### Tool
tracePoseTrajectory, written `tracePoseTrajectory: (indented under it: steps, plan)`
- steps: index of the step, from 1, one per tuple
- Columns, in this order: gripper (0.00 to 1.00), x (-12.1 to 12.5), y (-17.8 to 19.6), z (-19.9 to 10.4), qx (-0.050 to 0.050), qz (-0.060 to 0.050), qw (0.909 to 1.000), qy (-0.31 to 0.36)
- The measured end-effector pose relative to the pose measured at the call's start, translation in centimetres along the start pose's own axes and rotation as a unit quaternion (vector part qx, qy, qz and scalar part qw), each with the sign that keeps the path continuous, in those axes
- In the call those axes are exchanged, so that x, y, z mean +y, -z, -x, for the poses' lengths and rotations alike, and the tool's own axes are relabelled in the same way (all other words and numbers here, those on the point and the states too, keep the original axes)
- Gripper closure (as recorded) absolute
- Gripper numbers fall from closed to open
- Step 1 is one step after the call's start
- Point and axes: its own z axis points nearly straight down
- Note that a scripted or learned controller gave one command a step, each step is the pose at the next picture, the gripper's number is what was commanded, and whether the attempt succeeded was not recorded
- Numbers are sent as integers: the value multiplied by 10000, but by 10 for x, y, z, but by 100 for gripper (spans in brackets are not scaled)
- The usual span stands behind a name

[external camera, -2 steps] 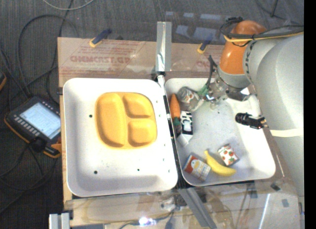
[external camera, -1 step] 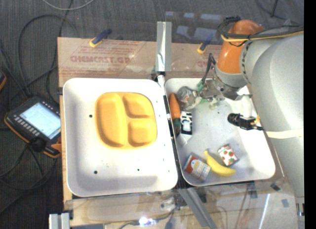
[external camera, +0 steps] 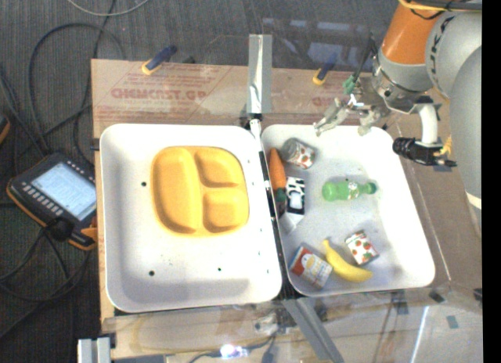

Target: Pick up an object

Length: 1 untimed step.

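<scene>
Two shallow white bins are carried side by side on the surface (external camera: 117,80), which is covered by a brown cardboard sheet. In the left bin (external camera: 125,275) a yellow compartment tray (external camera: 201,189) is seen, set toward the far side of that bin and a little toward its right wall. The right bin (external camera: 407,267) is filled with small objects: an orange carrot (external camera: 276,168) is laid along the left wall, with a black-and-white packet (external camera: 294,195) just beside it; a small silver can (external camera: 299,152) is found near the far left corner; a green bottle (external camera: 349,190) is laid on its side near the middle; a yellow banana (external camera: 347,264) is placed toward the near edge, between a red-labelled can (external camera: 311,267) on its left and a small red-and-white box (external camera: 361,247) on its right. The pincer (external camera: 346,117) is held above the far edge of the right bin, with its fingers spread apart and nothing seen between them; the exact width of the gap is hard to judge against the bright bin wall. The grey arm (external camera: 462,56) with its orange band is seen at the far right corner of the surface.
</scene>
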Motion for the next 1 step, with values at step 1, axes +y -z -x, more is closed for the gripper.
tracePoseTrajectory:
  steps: [1]
  plan:
    - [0,7,-94,5,-9,157,9997,189]
